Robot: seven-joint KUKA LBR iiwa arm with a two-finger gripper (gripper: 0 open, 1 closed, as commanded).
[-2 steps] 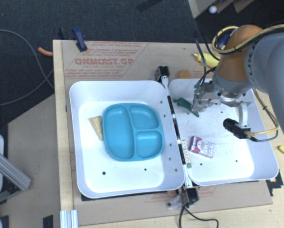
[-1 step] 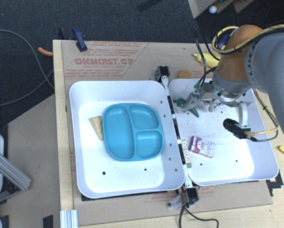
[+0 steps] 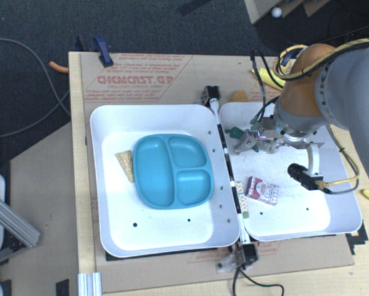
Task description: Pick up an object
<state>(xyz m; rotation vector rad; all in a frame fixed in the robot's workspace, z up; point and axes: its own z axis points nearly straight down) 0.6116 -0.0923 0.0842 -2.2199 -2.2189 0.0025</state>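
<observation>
Nearest the camera, at the front of the right bin [image 3: 332, 224], a small red-and-white packet [image 3: 261, 191] lies flat on the white floor, close to the divider between the bins and well apart from the gripper; a flat wrapper like that gives fingers little to bite on and could slide away rather than lift. In the left bin [image 3: 104, 165] sits a blue divided plate [image 3: 173, 169] with a tan sponge-like piece [image 3: 125, 163] tucked against its left edge, both out of the arm's present reach. Farther back in the right bin, the gripper [image 3: 245, 142] is low near the bin's rear-left corner, its metal fingers seeming slightly parted, and a small dark green object [image 3: 235, 131] lies just beside or at their tips; whether it is between them cannot be told from this angle. The likely trouble is here: so near the wall and divider, a finger could strike the rim, or the green piece could be nudged into the corner. A black attachment [image 3: 303, 176] and yellow cable [image 3: 340, 184] hang from the wrist and could drag across the floor.
</observation>
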